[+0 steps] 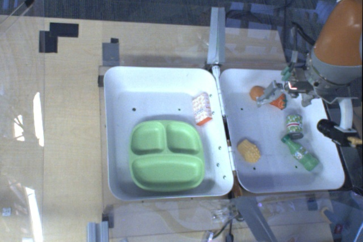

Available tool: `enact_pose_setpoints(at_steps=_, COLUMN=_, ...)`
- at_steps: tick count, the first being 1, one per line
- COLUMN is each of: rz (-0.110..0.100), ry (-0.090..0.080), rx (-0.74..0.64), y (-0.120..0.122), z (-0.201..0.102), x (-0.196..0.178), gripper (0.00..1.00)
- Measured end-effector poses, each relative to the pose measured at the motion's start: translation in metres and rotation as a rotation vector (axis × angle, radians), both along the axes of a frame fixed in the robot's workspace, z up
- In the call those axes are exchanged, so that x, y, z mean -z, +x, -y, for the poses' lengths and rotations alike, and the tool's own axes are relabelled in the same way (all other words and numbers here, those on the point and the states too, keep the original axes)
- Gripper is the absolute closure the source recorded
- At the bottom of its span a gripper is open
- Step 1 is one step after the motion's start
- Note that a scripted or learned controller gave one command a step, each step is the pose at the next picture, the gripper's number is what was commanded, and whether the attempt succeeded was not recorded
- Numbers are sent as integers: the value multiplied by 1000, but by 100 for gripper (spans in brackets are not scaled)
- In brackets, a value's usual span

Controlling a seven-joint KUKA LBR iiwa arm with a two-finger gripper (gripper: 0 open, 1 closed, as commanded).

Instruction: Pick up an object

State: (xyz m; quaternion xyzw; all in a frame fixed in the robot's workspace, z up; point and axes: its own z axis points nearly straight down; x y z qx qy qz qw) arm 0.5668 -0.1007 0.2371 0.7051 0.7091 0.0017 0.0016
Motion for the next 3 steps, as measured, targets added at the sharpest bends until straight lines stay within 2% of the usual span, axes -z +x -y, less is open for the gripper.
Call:
enact_pose_setpoints(at_steps=1, rz=0, ry=-1, rx=16, y=-2, z=64, x=53, gripper=0)
enact_pose_setpoints(at_steps=2, rz=-4, ry=9, rx=18, y=-18, z=94, x=146, gripper=0)
enact_pose_setpoints(at_steps=3, rz=5, ry=3, rx=17, y=-16, z=95, x=133, gripper=100)
